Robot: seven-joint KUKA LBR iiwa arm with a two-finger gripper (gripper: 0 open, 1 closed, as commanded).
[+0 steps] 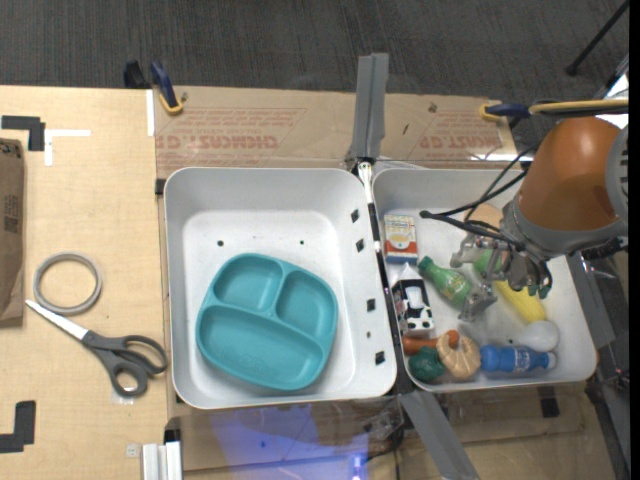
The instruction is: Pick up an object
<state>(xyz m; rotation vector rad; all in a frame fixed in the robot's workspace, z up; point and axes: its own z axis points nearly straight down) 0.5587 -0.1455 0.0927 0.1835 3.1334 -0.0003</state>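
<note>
While the end effector (487, 286) hovers in the right bin (575, 366), finger state indeterminate, the green bottle (445, 279) lies just left of it, long axis running toward the bin's far-left corner.

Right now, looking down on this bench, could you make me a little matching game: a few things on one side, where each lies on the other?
Things:
1. teal divided plate
2. scissors
3. blue bottle
4. roll of tape

Places:
A. right bin, near its front edge
B. bench, left of the bins, at the nearer spot
C. left bin
D. bench, left of the bins, just beyond the scissors

Pairs: 1-C, 2-B, 3-A, 4-D
</note>
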